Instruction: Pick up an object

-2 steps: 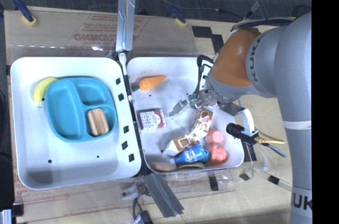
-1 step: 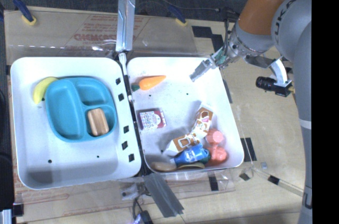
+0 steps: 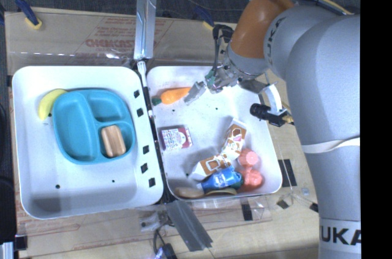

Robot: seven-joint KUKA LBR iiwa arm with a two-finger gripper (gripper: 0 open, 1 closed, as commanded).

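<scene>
Right white bin, upper part: gripper hovers, carrot just left, lying left-right; finger state, honestly, cannot tell.

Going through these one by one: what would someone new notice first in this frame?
The big grey arm with its orange band fills the right side, its pincer hanging beside the carrot at the back of the right bin. In the left bin, a bright blue divided plate holds a brown bread roll, with a banana at its far-left edge.
</scene>
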